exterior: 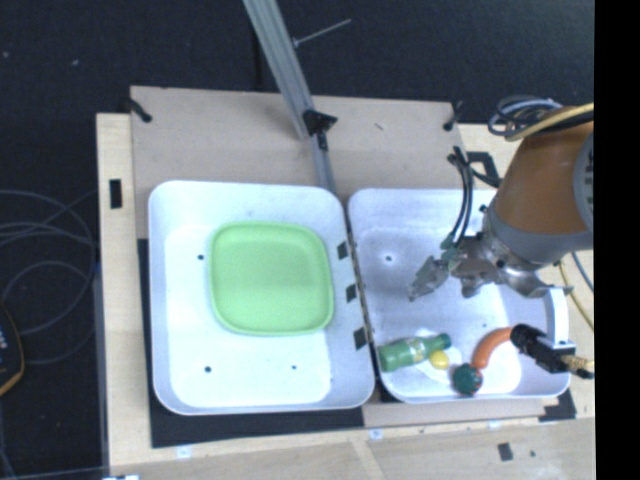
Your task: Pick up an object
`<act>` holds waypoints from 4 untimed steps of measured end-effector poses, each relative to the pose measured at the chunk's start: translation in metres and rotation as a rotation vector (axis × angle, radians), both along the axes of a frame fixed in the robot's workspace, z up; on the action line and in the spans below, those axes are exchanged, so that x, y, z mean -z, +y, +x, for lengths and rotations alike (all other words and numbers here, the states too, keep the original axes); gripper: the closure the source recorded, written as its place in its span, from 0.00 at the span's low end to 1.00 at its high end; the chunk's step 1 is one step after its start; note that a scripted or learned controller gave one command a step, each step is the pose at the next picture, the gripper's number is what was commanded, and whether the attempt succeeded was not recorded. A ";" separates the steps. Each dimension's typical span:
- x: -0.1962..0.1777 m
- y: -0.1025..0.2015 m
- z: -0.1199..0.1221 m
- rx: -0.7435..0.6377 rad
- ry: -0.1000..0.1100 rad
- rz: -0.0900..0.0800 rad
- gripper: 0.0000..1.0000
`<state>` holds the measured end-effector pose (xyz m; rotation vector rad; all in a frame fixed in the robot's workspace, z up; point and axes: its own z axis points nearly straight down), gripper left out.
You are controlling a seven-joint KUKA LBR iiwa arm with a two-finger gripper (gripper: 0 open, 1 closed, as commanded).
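My gripper hangs over the middle of the right bin, open, with nothing between its fingers. Along that bin's front edge lie a green bottle on its side, a small yellow piece beside it, a dark green ball and an orange curved piece. These objects sit below and slightly right of the gripper, apart from it. The bottle is the nearest one.
The left bin holds a light green square plate. A grey metal pole slants down from the top to the divider between the bins. The arm's orange band rises over the right bin's right side.
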<state>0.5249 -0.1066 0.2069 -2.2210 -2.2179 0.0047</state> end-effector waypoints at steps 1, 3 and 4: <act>0.062 -0.003 0.002 0.000 0.001 0.000 0.00; 0.095 -0.004 0.003 0.001 -0.008 0.000 1.00; 0.045 -0.013 0.009 -0.001 -0.009 -0.001 1.00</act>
